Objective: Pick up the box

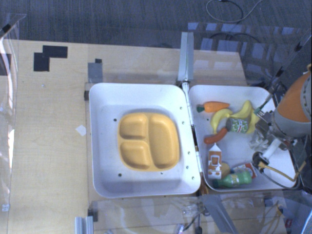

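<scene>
Camera view, looking down on two white bins side by side. The left bin holds a yellow divided tray. The right bin is crowded with toy food, and my arm reaches in from the right. My claw hangs over the right half of that bin; I cannot tell how it stands, because the wrist hides it.

The box is a small carton, white and orange, near the front left of the right bin. It lies close to the wall that divides the bins. A green bottle lies just beside its lower end, and a red sausage sits near its top.

I judge the carton light and fairly stiff, with smooth sides that may slip. The best hold looks like across its narrow width, at mid-length, clear of the bottle.
</scene>
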Controlling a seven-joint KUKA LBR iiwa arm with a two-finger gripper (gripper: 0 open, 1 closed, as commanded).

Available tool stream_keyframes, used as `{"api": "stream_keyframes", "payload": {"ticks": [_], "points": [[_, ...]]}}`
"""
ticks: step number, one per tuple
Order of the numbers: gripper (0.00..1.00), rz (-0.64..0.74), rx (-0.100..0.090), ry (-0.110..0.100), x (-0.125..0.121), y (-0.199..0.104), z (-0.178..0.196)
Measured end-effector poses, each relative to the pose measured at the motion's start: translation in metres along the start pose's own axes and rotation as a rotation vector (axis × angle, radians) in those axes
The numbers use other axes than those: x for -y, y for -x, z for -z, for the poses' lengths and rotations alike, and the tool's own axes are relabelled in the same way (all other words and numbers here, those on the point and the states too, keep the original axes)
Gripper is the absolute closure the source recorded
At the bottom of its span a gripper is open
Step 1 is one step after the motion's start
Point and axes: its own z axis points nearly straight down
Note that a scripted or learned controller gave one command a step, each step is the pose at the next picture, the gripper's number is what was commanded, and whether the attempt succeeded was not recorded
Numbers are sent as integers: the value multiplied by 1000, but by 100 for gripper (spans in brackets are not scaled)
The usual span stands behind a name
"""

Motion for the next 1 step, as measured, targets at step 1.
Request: {"api": "stream_keyframes", "payload": {"ticks": [1], "points": [[100, -212, -5, 5, 77, -19, 2]]}}
